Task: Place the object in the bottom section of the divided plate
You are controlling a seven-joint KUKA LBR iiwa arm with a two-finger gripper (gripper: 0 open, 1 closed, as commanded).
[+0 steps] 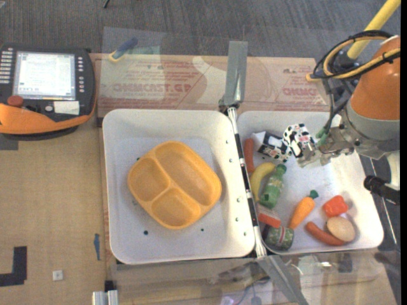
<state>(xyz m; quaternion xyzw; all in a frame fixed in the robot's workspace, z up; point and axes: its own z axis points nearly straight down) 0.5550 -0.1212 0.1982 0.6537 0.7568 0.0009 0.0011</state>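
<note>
Your orange 3-section plastic plate (175, 184) sits bare in the left bin, so nothing is placed yet; the jaws (310, 152), whose state I cannot tell, hover over the right bin's toys near the black-and-white spotted toy (294, 136).

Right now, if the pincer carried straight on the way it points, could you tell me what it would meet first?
Probably the black-and-white spotted toy, lying just off the pincer tip in the right bin. Depth is hard to judge from above.

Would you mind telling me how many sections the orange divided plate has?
3. The divided plate in the left bin has one section at its upper left, one long section along its right side, and one at its bottom.
</note>
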